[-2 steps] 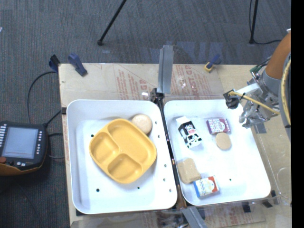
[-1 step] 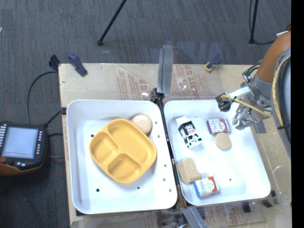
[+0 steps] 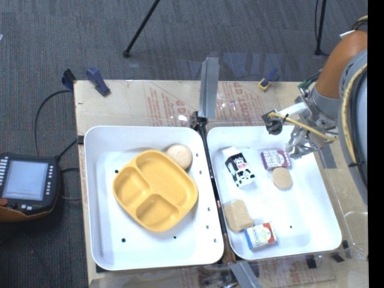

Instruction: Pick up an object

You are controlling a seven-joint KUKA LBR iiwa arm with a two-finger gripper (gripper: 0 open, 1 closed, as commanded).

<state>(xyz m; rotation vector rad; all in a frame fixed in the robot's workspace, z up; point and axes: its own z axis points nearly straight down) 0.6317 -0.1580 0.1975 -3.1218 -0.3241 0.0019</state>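
1. Overhead, a grey arm with an orange band reaches in from the right above a desk carrying two shallow white bins side by side.
2. The claw hangs over the upper right corner of the right bin; nothing shows between its fingers, and how far apart they stand cannot be told from this angle.
3. Just left of the claw lies a small purple packet, with a round tan disc directly below it.
4. Nearer the bin's left side sits a black-and-white carton printed with a cow pattern, tilted on the bin floor.
5. Toward the front of the same bin rest a tan bread-like slab and, beside it, a small box in red, white and blue.
6. The left bin holds a yellow divided plate, with a pale round bun touching its upper right rim.
7. On the carpet to the left of the desk lies a handheld control pendant with a lit screen.
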